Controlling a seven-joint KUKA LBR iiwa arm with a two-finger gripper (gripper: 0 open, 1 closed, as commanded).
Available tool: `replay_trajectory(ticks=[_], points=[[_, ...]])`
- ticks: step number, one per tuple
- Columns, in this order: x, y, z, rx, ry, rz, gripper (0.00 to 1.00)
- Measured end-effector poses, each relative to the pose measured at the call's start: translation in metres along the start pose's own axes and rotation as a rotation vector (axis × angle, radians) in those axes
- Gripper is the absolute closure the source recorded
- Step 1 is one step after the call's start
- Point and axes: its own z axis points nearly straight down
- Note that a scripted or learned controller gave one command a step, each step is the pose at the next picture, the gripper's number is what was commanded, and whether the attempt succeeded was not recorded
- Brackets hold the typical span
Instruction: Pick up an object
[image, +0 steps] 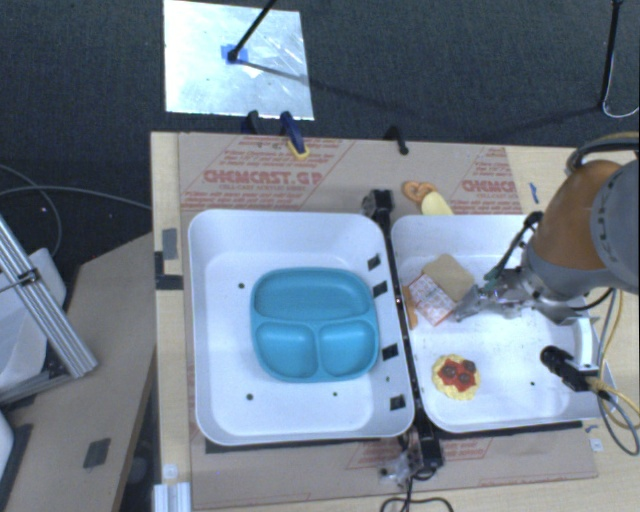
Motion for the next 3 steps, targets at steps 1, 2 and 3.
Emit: replay_trajectory(ticks=[1, 2, 3], points=[[-0.032, 0.032, 0.000, 0.001, 0.004, 0.004, 0.00], [-0.011, -0.052, -0.021, 0.015, 0.008, 0.009, 0.00], [0.010, 0.016, -0.008, 0.003, 0.004, 0.000, 0.00]])
